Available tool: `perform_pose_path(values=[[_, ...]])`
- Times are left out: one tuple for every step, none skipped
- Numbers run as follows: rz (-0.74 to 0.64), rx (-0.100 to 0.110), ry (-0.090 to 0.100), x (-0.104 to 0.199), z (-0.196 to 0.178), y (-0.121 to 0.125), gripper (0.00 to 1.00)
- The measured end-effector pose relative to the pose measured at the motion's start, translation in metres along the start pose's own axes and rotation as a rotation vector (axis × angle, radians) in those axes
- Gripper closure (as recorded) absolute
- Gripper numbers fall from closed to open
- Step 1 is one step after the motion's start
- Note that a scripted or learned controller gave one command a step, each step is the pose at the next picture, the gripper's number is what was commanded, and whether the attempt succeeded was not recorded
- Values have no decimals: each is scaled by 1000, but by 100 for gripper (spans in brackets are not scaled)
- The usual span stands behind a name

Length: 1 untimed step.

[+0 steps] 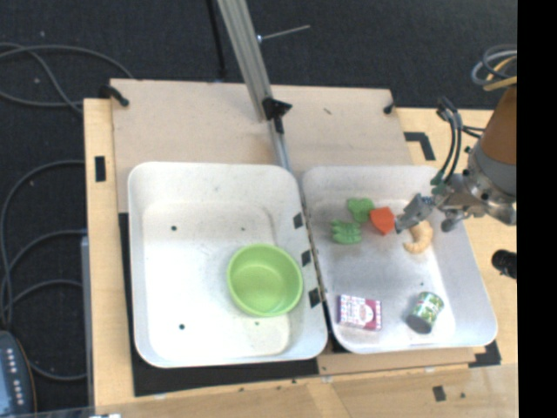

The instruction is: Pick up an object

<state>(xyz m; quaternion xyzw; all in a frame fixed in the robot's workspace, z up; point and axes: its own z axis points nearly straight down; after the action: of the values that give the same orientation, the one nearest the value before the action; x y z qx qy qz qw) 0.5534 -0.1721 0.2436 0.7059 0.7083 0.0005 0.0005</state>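
My gripper (pixel 432 219) hangs over the right bin (pixel 470 277), near its upper right part, at the end of the arm that comes in from the right. Its fingers stand apart, open, with nothing between them. Just under and in front of it lies a pale yellow curved piece (pixel 419 239). An orange-red block (pixel 381 221) sits right beside the left finger (pixel 412 215). Two green toys (pixel 359 205) (pixel 346 232) lie further left. Near the bin's front are a purple and white box (pixel 359 312) and a small green can (pixel 426 310).
The left bin (pixel 174 233) holds a light green bowl (pixel 265 279) near its right wall. A metal pole (pixel 248 50) slants up from between the bins at the back. Cables lie on the dark floor to the left.
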Motion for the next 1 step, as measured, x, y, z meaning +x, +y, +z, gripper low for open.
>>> perform_pose_path(values=[[1,-1,0,0,0,0,0]])
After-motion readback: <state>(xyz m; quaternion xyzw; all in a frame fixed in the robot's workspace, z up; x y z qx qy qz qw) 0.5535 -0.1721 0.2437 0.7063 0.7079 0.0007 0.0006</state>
